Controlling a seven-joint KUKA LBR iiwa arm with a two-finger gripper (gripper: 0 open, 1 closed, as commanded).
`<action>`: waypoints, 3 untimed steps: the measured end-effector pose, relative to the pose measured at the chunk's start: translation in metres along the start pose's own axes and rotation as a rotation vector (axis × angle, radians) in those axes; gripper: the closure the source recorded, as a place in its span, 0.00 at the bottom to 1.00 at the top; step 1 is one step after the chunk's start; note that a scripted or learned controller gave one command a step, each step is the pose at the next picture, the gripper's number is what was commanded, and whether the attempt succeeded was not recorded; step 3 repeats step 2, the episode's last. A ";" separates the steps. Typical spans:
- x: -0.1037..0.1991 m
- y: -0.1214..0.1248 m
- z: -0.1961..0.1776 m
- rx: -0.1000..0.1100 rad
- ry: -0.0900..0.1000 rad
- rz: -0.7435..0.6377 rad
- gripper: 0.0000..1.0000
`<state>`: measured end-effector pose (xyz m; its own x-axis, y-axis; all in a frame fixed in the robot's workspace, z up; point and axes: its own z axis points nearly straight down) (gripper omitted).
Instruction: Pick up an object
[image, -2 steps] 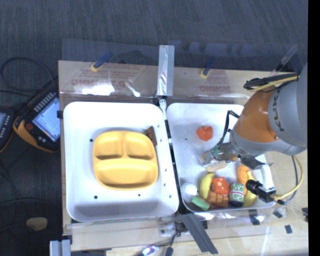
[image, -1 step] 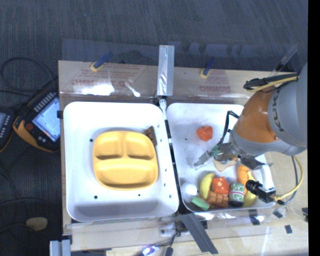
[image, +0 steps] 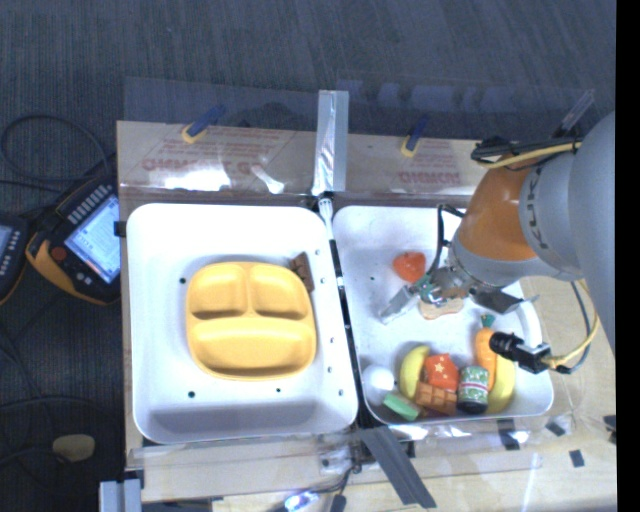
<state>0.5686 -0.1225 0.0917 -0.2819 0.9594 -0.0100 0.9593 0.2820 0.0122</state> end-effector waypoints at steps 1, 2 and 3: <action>-0.005 0.021 0.001 0.003 0.003 0.263 0.00; -0.051 0.077 0.001 -0.002 -0.001 0.163 0.00; -0.051 0.077 0.001 -0.002 -0.001 0.163 0.00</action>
